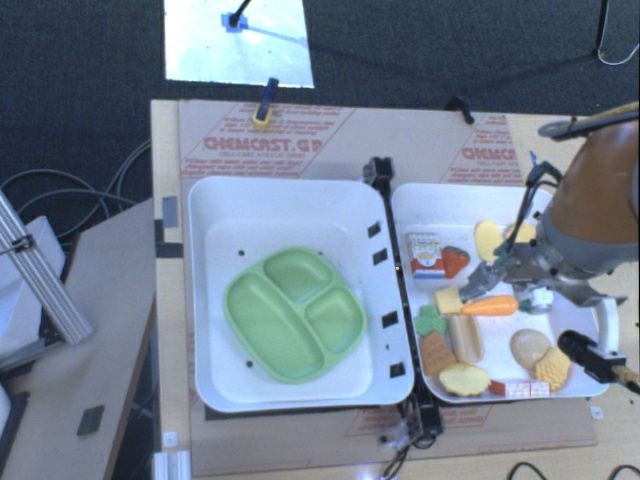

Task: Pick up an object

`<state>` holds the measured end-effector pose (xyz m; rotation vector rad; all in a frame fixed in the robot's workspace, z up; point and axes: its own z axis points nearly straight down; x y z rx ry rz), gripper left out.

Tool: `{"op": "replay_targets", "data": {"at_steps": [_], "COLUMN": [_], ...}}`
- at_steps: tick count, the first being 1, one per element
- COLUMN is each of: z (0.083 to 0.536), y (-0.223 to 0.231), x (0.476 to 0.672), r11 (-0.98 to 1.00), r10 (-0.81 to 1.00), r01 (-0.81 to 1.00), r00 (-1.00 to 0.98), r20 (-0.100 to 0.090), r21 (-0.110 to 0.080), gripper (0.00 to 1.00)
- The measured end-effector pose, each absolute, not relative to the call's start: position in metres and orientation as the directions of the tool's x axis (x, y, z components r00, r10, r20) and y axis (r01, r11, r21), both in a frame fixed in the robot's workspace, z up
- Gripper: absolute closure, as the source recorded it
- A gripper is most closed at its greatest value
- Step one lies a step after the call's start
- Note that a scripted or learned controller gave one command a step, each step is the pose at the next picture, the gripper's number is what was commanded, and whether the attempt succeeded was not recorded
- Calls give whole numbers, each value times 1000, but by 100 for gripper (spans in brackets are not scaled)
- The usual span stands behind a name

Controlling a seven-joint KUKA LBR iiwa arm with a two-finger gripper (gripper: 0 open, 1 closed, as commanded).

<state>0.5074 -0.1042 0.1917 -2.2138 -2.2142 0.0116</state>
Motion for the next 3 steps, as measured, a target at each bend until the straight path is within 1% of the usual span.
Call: {"op": "replay_targets", "data": {"at_steps": [1,2,3], "z": [198,135,85], "y": [-104,-102,-102], "x": [510,508,509], "r11": [3,1,0], "r10": [1000,1000,1000], "r01": [1000,1000,1000], "r00": [-3,-1,0], "r20": [0,2,2], "r21": [0,-4,0], "gripper": [0,0,0]}}
